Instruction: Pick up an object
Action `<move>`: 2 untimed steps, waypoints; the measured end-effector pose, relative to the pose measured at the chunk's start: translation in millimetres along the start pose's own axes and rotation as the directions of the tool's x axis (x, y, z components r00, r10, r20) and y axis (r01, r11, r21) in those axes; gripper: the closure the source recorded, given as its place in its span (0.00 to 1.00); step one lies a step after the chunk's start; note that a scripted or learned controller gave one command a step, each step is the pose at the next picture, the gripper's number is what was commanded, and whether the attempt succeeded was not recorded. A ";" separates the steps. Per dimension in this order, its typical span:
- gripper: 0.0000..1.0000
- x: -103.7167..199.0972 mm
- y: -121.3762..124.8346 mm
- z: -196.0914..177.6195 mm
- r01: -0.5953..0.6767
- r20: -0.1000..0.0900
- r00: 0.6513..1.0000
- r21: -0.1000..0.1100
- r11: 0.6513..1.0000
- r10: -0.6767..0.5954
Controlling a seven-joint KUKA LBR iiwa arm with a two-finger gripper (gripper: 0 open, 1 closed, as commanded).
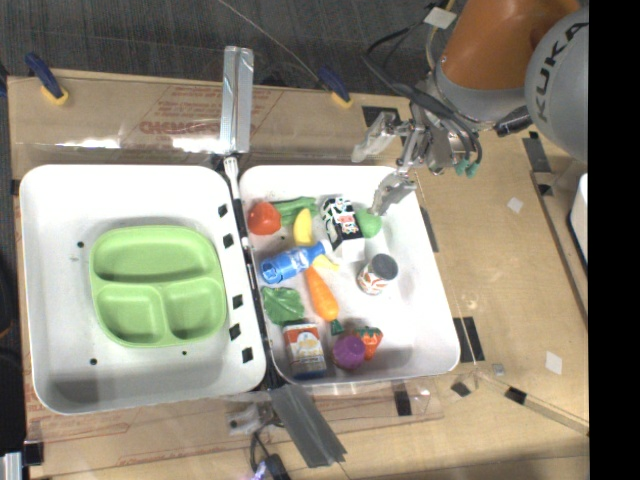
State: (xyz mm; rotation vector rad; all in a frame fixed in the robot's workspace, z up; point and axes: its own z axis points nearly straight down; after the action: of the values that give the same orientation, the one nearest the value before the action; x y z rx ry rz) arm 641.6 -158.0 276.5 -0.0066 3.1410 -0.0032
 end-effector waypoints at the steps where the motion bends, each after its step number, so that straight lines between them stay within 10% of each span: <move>1: 0.00 -16.3 -14.2 183.8 0.135 0.002 0.991 -0.001 0.991 -0.135; 2: 0.00 18.8 21.4 180.7 0.122 0.005 0.993 0.008 0.993 -0.122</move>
State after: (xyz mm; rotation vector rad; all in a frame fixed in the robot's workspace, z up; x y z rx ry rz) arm 622.9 -137.0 95.7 -0.1980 3.1290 -0.0152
